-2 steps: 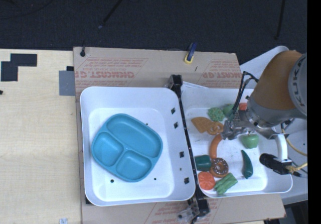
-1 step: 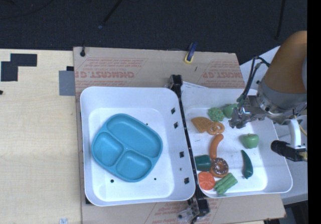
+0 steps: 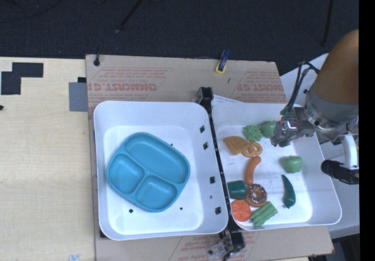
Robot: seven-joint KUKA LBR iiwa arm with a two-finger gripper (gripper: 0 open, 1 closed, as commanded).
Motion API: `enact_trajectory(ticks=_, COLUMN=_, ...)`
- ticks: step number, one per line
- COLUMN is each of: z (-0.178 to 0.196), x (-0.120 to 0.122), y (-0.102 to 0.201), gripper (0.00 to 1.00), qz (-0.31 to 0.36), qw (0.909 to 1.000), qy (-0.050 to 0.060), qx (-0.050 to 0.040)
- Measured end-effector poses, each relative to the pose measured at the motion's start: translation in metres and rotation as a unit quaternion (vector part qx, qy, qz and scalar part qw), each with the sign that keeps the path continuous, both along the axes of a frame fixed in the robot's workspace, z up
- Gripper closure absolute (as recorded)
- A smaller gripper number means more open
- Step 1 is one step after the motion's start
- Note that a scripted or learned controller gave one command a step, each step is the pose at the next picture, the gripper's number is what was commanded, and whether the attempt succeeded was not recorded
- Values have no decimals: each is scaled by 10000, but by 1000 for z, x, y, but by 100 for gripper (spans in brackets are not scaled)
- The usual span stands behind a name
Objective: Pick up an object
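The right bin holds several toy foods: a green broccoli, an orange pretzel piece, an orange sausage, a green apple, a dark green pepper, a chocolate donut, a teal block, a red-orange slice and a green pickle. My gripper hangs over the bin's upper middle, just right of the broccoli and beside a small green item. Nothing is visibly held.
The left bin holds a blue three-section plate. A black divider runs between the bins. Cardboard lies beneath both. The arm's grey and orange body enters from the right.
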State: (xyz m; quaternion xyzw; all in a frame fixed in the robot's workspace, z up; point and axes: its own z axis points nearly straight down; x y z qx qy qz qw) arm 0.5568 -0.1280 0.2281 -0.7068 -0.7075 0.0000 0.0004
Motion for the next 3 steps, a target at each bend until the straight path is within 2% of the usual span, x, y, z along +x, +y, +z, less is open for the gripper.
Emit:
enact_trajectory(ticks=1, z=2, x=-47, y=41, gripper=100, qz=0, qw=10000, qy=27, qx=7)
enact_trajectory(ticks=2, z=3, x=-79, y=68, gripper=100, qz=3, qw=10000, qy=26, qx=6)
enact_trajectory(ticks=3, z=0, x=-59, y=60, gripper=100, qz=-6, qw=10000, qy=10, qx=0)
